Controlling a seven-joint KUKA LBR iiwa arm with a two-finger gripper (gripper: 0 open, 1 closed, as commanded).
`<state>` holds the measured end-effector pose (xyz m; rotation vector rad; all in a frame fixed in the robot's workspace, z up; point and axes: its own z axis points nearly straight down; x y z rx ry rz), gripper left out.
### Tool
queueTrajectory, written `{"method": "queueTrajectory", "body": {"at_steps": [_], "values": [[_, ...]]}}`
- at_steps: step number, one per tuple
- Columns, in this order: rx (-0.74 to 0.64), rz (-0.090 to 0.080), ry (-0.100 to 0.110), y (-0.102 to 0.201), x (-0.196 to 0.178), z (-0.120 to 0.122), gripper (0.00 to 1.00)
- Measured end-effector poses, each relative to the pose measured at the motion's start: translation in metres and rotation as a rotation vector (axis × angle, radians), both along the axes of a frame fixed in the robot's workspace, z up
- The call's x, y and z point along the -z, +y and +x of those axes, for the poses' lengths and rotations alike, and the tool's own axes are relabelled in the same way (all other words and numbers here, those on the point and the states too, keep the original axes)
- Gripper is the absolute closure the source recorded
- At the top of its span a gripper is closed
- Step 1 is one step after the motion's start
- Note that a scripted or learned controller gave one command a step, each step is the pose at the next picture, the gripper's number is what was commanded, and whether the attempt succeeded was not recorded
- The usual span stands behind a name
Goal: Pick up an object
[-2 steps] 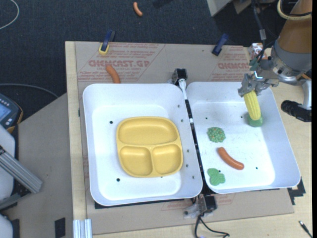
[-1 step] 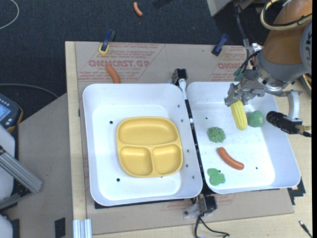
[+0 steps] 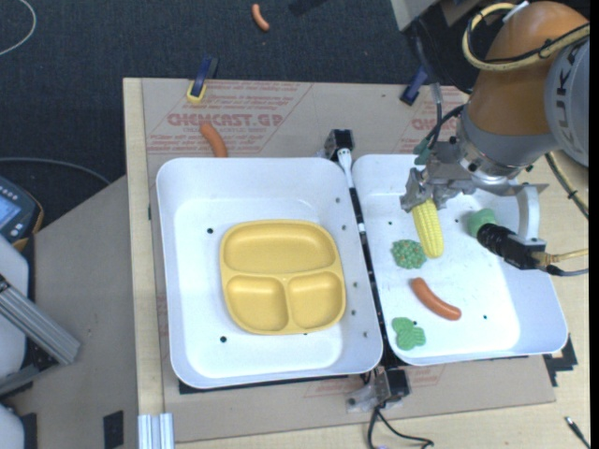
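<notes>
Cardboard-topped bench with two white bins on it. Using the corn cob in the right bin as landmark: gripper sits right at its top end, looks like it's lining up a grab, can't tell if it's got it. Sausage and broccoli lie just below the corn, yellow divided plate off to its left

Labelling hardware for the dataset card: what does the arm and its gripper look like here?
The arm is grey with a rounded orange band above the wrist. A pale yellow cable loops over that band, and thin dark wires run down to the grey metal gripper. A black cylindrical part sticks out below the wrist.
</notes>
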<state>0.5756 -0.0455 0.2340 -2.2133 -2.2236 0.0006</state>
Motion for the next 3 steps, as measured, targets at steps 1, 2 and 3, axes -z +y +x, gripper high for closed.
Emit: {"method": "queueTrajectory", "body": {"at_steps": [1, 2, 3], "values": [[0.001, -0.001, 0.002, 0.046, 0.014, -0.032, 1.0], [-0.001, 0.0, 0.001, 0.095, 0.002, -0.062, 1.0], [0.006, -0.002, 0.002, 0.098, 0.014, -0.079, 1.0]]}}
